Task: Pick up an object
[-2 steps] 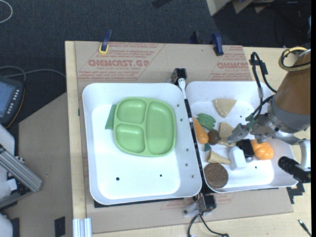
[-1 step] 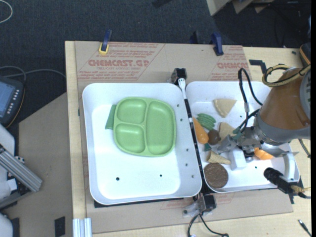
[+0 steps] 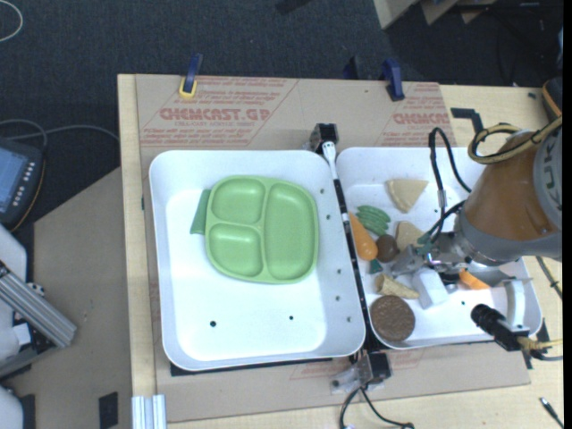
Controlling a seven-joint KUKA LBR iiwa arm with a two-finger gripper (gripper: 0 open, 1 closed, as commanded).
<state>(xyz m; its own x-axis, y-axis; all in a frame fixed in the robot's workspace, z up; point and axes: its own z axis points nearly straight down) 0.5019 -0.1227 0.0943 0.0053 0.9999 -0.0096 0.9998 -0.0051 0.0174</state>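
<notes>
From above, the gripper (image 3: pixel 420 271) is low in the right bin (image 3: pixel 447 164); whether it grips anything I cannot tell. Just left lie the carrot (image 3: pixel 362 237), brown ball (image 3: pixel 387 248), and round cookie (image 3: pixel 392 317) below

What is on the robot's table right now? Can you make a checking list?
Surface: bench bears two white bins, left bin, right bin.
Job's things: carrot, brown disc, pale wedge and green piece lie in the right bin.
Clutter: green divided plate in the left bin.
Grippers: gripper low over the right bin's items.
Cables: black cable along the arm.
Surroundings: dark carpet.
</notes>
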